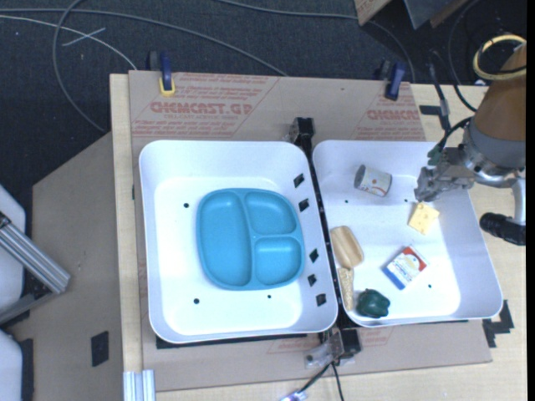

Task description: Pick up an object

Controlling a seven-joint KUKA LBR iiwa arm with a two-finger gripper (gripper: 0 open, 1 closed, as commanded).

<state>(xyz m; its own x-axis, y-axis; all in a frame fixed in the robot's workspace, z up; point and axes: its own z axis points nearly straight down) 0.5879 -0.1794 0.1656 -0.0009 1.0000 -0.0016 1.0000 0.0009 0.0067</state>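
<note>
A grey arm with an orange band (501, 111) reached in from the right over a counter (251, 90) faced with printed cardboard, its gripper (428, 187) low over the far right side of the right bin (468, 299). Whether the gripper was apart or together could not be told from above, and nothing could be seen held in it. Just beside and below the gripper lay a yellow block (424, 218). To its left a small grey cylinder (373, 180) rested on its side. Nearer the front edge sat a small red, white and blue box (405, 267), a dark green lump (373, 303) and, along the bin's left wall, a tan wooden utensil (345, 257). The left bin (167, 307) held a blue divided plate (250, 237) near its middle. Two clamps, one yellow and blue (166, 75) and one blue (394, 79), gripped the counter's far edge, and cables (100, 23) trailed over the dark floor behind.
</note>
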